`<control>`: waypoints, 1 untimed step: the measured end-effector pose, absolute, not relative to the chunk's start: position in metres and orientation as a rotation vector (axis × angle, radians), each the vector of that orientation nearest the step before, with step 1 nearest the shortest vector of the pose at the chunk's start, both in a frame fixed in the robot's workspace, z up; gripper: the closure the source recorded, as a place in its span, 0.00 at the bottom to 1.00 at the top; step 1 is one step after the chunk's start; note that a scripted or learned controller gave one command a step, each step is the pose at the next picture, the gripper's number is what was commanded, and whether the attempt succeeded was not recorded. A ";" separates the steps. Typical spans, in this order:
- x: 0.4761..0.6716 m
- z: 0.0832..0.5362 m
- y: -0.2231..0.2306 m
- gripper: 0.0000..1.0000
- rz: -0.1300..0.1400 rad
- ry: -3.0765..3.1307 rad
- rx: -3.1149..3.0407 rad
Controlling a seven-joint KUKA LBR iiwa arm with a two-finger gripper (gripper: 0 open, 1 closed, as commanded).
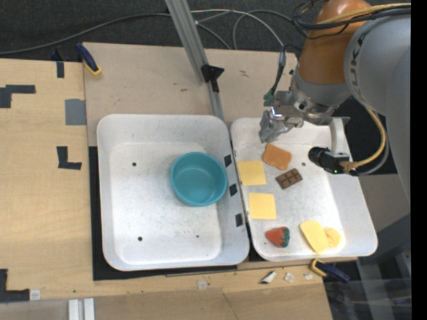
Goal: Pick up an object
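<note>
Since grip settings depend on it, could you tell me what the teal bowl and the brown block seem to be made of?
The teal bowl looks like moulded plastic: uniform colour, smooth walls, a soft sheen at the rim. The brown block looks like a toy chocolate bar, probably hard plastic or rubber, with a grid of squares pressed into a matte top; it is too small to tell which.

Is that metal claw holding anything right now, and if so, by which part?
Nothing is held. The gripper hangs over the right bin, just above the orange piece, with nothing between its fingers.
</note>
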State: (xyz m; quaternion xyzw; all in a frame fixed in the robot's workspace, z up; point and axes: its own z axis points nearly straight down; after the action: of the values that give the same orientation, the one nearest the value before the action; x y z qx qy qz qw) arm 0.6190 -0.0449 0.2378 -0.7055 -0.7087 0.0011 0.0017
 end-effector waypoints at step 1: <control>0.591 0.235 -0.009 1.00 0.004 -2.223 -2.215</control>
State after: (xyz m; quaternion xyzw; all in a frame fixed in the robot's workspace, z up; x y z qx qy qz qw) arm 0.5907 -0.0091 0.2349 -0.7058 -0.7084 0.0014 0.0017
